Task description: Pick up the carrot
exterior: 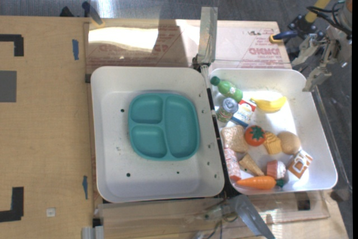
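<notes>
Hand (pixel 316 64) hangs at the frame's upper right, over the right bin's (pixel 323 120) top corner, apart or together I cannot tell, probably keeping clear of the clutter, while the carrot (pixel 256 182) lies flat along that bin's lower wall.

Orange carrot (pixel 257 182) lies flat at right bin's near edge.
</notes>
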You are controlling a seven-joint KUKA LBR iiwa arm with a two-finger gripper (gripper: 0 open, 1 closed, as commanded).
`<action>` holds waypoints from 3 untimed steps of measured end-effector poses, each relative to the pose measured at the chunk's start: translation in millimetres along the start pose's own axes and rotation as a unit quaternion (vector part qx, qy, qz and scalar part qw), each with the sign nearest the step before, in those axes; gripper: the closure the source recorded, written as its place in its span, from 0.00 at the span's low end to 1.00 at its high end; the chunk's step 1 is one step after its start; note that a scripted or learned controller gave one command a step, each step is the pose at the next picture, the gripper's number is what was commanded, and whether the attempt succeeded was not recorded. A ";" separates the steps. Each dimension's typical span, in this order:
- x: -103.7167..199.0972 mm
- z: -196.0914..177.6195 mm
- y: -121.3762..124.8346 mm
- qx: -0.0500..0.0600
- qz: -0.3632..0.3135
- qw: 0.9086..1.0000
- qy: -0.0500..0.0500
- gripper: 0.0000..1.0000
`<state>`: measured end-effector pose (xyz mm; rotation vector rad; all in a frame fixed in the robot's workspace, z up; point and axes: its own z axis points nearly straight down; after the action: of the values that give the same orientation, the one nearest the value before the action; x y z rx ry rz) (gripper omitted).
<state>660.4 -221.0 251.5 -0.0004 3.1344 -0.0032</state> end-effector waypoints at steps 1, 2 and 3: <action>43.6 76.6 31.2 -0.002 -0.041 0.999 0.003 0.00; 86.6 144.6 48.0 0.001 0.054 0.998 -0.008 0.00; 104.7 -3.5 71.7 0.001 -0.026 1.000 -0.005 0.00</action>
<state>555.6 -149.3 254.0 -0.0809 3.1240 -0.0053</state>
